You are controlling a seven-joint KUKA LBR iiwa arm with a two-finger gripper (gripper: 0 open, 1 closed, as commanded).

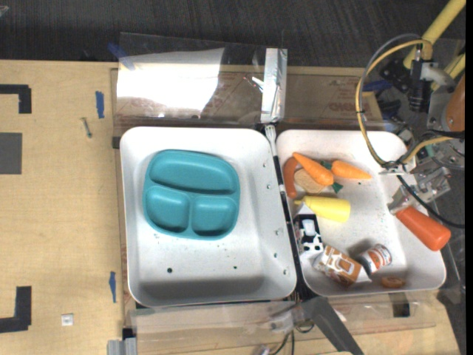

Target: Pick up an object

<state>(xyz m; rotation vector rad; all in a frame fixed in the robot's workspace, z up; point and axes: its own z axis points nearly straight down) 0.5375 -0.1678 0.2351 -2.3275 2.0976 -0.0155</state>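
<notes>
The right bin (369, 145) holds several small items: two orange carrots (314, 170) (351, 171), a yellow cylinder (327, 208), a black-and-white piece (308, 231), an orange carton (338, 265), a small can (377, 258) and a brown lump (394, 280). A red-orange cone-shaped item (423, 226) lies against the bin's right rim. My gripper (415, 183) hangs over that right rim, just above and left of the red-orange item. Its metal parts and cables blur together, and I cannot see whether it touches the item.
The left bin (140, 272) carries a teal divided plate (194, 193). Yellow and black cables (363, 102) loop over the right bin's far right corner. A clear plastic sheet (192, 80) and a taped strip (272, 87) stand behind the bins.
</notes>
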